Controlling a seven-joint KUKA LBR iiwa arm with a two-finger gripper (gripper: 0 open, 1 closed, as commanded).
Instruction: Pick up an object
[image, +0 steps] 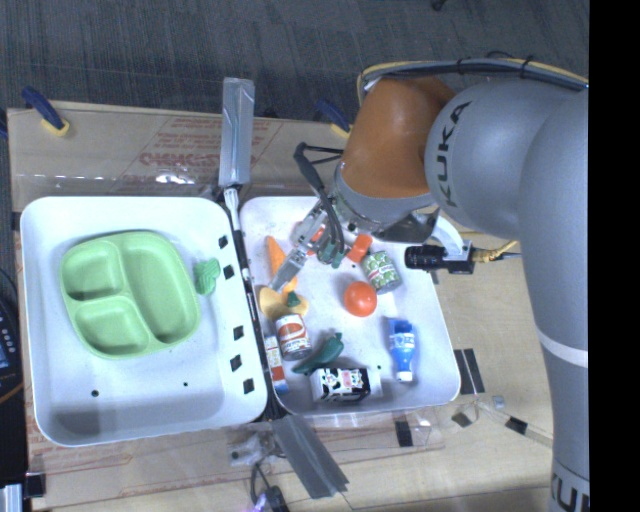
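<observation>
Tool (300, 255): low over the upper left part of the right bin (440, 330); finger opening cannot be told, and nothing is seen held in it.
Nearest candidate: the carrot (274, 253) lies just beside the tool, close to the bin's left wall.
Other candidates: yellow piece (276, 298), small jar (292, 336), tomato (360, 298), green-labelled can (381, 270), blue bottle (401, 349), dark green piece (327, 349), black-and-white carton (341, 382).
Step in hand: judged to be the descent onto a chosen object.
Technique: centre the tool over one object, straddle its narrow axis, close only when both sides are clear of neighbours.
Edge hazard: the divider wall (243, 290) between bins stands close to the carrot; a finger may strike it.
Crowding: yellow piece and jar sit near each other; risk of a double contact.
Open room: the tomato has bare floor around it; the left bin (60, 400) holds a green tray (127, 292) and a green item (207, 275).
Retreat: straight up.
</observation>
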